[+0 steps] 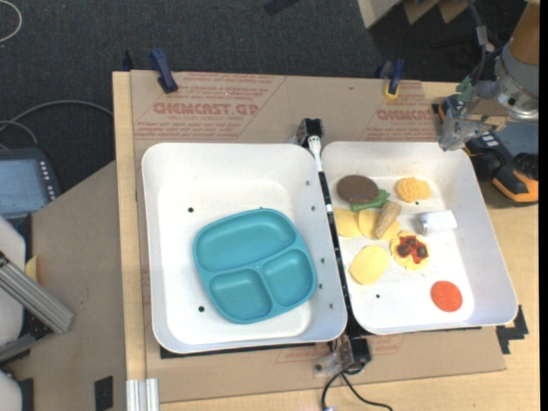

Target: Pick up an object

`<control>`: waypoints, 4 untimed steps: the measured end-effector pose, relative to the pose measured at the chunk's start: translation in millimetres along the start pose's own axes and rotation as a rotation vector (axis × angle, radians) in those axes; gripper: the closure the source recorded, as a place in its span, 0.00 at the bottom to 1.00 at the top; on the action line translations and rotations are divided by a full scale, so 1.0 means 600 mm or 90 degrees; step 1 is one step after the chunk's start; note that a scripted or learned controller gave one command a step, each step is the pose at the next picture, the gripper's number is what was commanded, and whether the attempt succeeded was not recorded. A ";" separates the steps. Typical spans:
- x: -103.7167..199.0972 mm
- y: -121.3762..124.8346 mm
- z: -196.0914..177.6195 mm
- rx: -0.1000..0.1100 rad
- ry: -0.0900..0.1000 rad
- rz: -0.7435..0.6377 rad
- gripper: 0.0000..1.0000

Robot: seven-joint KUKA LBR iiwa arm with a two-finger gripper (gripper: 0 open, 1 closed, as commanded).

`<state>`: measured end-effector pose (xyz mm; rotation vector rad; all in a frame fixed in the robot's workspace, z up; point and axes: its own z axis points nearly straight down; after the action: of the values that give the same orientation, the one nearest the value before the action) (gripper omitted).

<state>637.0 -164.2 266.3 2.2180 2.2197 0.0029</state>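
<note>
Cardboard (257,110) covers the bench under both bins, and it's printed in red with what reads like "CHEMCAST GP" on the left panel plus the same word partly readable on the right panel near the yellow clamp (393,80); smaller lines under it are too tiny to make out. Using the black hinge strip (324,197) between the bins as my landmark: left of it sits the left bin (163,229), and in there is a teal divided plate (254,265) with three compartments, lying flat just beside the strip. Right of the strip is the right bin (479,229) with all the toy food. Closest to the strip is a brown round patty (356,187) with a green leafy bit (368,204) at its lower edge, then yellow cheese-looking slices (348,223) right below that, and a tan cone-ish piece (386,217) lying tilted, touching them. Further from the strip is a yellow bumpy piece (413,189), a small white block (438,222), a little pizza-like piece with red toppings (411,249), a pale yellow round slice (370,265) lower down nearer the strip, and an orange-red disc (446,295) well out toward the bin's far lower corner. The gripper (452,135) hangs way off to the upper right of the strip, over the bin's top right rim, nothing between its fingers as far as I can see, but I can't tell if they're spread or closed. A blue clamp (163,69) sits up and left of the strip on the cardboard edge.
</note>
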 end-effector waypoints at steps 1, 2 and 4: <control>-0.075 -0.097 -0.084 0.000 -0.002 0.004 1.00; -0.045 -0.183 -0.116 0.003 0.001 0.001 1.00; -0.015 -0.262 -0.096 0.004 0.002 -0.002 1.00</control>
<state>479.5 -173.5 323.0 2.2200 2.2286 -0.0006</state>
